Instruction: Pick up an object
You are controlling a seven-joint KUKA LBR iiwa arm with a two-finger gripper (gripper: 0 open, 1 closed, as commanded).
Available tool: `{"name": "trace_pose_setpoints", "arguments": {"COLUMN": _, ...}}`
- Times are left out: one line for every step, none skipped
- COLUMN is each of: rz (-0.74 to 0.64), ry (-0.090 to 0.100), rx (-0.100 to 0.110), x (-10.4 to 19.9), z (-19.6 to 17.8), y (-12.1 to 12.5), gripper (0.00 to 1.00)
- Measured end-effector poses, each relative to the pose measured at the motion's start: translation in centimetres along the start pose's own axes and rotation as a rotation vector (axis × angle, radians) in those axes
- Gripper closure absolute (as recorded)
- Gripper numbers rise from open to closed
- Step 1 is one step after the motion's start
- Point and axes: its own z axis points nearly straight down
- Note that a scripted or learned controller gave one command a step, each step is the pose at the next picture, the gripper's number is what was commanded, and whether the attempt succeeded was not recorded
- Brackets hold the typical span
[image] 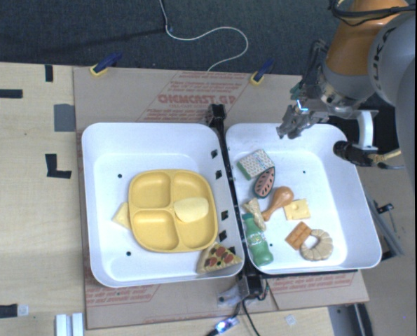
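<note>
The gripper [292,127] is being held over the far rim of the right bin [348,187], at about twelve o'clock from the bin's cluster of toys, with the grey arm [376,40] and its orange band reaching in from three o'clock. Its dark fingers are being pointed down and toward the bin, but how far they are parted cannot be told from this slant; nothing is seen between them, and nothing is being touched by them. The objects are lying loose in the right bin, well apart from the gripper: a green-and-white checked piece [255,163] nearest it, a reddish-brown oval slice [264,182] just at five o'clock of that, a tan drumstick [277,200] in the middle, a yellow cheese wedge [297,209] beside it at three o'clock, an orange cracker [297,235] and a pale ring-shaped pastry [316,245] at the near side, and a green bottle [256,240] lying along the left wall. In the left bin [103,187] a yellow divided plate [172,211] is being shown with a pale yellow piece [191,209] in one compartment, and a pizza slice [219,259] is resting at the plate's five o'clock.
</note>
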Motion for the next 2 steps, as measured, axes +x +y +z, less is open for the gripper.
{"name": "trace_pose_setpoints", "arguments": {"rz": -0.004, "ry": 0.001, "rx": 0.002, "x": 5.5, "z": -0.5, "y": -2.6, "gripper": 1.0}}
{"name": "trace_pose_setpoints", "arguments": {"rz": -0.004, "ry": 0.0, "rx": 0.004, "x": 10.7, "z": 1.1, "y": -4.2, "gripper": 1.0}}
